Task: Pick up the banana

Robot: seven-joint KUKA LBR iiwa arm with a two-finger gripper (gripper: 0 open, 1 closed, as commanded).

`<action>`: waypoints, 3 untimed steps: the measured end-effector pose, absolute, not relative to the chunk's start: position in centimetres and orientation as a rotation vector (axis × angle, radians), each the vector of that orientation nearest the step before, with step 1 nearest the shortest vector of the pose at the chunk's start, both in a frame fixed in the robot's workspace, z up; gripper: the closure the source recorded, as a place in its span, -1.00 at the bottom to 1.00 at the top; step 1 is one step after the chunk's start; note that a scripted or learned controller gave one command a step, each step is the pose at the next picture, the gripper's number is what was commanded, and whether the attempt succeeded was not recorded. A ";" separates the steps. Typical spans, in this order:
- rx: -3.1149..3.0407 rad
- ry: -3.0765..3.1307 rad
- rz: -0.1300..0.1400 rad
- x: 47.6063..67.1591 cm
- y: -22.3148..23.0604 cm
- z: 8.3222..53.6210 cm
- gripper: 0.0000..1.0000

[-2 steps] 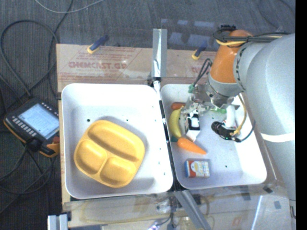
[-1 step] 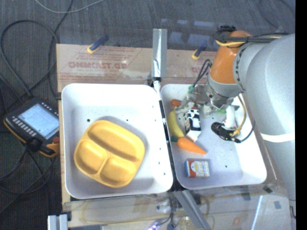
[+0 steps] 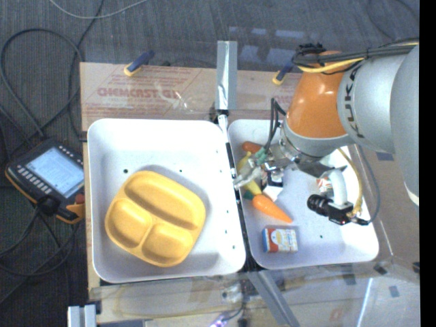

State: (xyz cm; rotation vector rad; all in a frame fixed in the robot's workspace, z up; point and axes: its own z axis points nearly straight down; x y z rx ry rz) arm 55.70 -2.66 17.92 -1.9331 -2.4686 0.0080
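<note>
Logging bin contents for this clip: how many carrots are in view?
1 for certain: a carrot lies in the right bin, just above the small carton. An orange tip near the gripper may be a second; the arm could hide more.

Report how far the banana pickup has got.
Done: the end effector is down in the right bin, at its left wall. In hand: it sits over the yellowish banana beside the carrot; a grip cannot be confirmed. Left: secure the banana and lift it out.
</note>
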 end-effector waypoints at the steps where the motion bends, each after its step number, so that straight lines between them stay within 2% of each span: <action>1: -1.847 -2.536 0.010 56.5 -3.8 17.9 -1.00; 3: -1.822 -2.552 0.007 56.9 -4.1 17.9 -1.00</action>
